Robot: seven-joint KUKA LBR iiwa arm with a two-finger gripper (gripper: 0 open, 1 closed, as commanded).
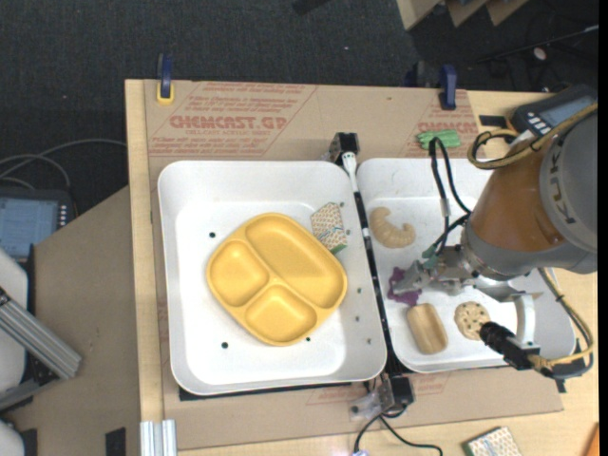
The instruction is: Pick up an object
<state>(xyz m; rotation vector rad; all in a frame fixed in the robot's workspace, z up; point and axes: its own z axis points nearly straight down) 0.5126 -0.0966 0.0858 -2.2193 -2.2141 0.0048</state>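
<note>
The arm [532, 198] hung low over the right bin [560, 350], so the reach looked underway, nothing lifted yet. The tool [446, 272] sat just above a purple toy [404, 286] near the bin's left wall; whether it was apart or together, I couldn't tell. Next it needed a clean drop onto that toy. A roll [427, 328] and cookie [468, 319] lay close by. The left bin [180, 283] held a yellow tray [275, 278]. The bench [237, 122] was cardboard-topped, the floor [95, 27] dark carpet.

Grey arm [575, 193] with an orange band [513, 202] and black cables [445, 193].
</note>
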